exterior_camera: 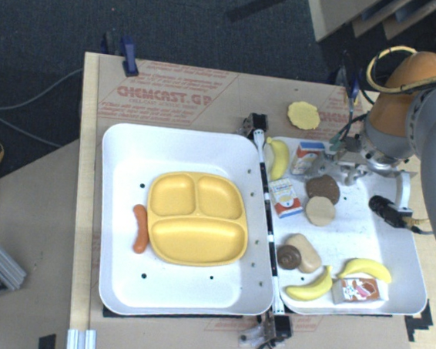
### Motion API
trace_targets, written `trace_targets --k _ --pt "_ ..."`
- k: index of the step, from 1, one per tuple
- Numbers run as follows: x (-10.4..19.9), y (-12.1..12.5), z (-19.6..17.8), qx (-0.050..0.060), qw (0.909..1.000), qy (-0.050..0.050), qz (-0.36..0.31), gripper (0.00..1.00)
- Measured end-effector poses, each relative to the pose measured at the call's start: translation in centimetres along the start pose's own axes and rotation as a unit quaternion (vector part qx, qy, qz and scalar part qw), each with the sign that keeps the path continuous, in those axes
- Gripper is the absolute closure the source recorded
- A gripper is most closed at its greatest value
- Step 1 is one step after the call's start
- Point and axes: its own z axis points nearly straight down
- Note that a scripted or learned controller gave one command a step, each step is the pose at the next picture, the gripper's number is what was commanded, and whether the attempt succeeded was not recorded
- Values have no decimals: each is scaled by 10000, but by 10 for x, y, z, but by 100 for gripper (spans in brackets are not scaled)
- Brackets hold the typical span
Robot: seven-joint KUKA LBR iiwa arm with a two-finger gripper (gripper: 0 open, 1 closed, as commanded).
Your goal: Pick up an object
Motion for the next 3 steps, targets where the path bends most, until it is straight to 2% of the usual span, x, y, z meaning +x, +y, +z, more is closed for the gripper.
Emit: trace_targets --k 1,2,3 --pt "-23 -123 0 -2 10000 8 30 0" --pt "-21 -116 -11 -65 10000 -10 1 100" --pt "50 -73 0 -74 10000 -7 -35 100"
